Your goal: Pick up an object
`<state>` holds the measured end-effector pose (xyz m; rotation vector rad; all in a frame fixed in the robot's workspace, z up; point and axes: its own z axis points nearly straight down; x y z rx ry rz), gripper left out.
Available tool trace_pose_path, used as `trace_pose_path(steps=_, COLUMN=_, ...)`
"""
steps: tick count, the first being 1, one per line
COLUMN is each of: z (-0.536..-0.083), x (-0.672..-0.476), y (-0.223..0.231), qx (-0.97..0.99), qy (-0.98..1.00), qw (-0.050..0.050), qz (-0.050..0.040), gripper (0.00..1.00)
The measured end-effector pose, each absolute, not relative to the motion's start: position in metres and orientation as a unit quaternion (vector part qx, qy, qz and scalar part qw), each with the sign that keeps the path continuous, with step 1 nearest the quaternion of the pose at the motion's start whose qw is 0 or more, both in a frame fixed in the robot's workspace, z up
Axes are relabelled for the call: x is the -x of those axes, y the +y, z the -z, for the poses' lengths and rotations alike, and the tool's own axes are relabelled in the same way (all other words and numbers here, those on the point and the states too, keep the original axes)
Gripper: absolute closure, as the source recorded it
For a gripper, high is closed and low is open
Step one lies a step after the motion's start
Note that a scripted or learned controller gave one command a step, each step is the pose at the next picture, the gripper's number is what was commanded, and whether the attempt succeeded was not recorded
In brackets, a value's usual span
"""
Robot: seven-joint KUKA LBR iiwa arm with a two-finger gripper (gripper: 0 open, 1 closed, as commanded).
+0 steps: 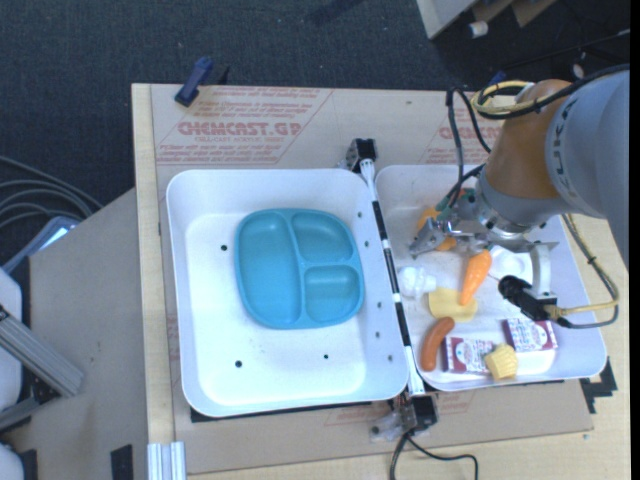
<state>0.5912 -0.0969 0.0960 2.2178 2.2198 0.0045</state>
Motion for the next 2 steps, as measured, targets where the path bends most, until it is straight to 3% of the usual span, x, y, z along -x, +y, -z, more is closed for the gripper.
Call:
trace_pose_path(steps=1, z=-0.0846, x=-0.6182, y=-0.0994, qx=-0.707, qy=0.707, qw=0.001, qz=-0.0003, gripper=0.00)
trace_pose_path(steps=2, z=-0.0945, x=-0.6185, y=-0.0991, qx=-0.707, qy=0.707, qw=0.001, qz=-0.0008, gripper=1.00)
